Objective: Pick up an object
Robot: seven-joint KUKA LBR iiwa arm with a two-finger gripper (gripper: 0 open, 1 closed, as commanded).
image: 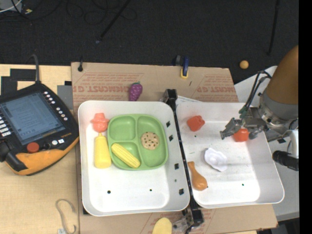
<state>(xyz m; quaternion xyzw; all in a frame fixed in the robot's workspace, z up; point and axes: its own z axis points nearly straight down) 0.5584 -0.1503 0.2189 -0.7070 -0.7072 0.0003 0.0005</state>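
The grey two-finger claw (237,132) sits low over the right shallow white bin (263,191), with a small red-orange rounded toy (241,135) right at its tips — looks pinched between the fingers. Left of the claw is a red plastic pepper-like piece (195,123); below-left, a crumpled white scrap (215,159) and a tan drumstick-shaped toy (197,177).

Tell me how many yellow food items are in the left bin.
2. A yellow bottle lies on the bin floor just left of the green tray; a corn cob lies in the tray's lower compartment. None appear hidden.
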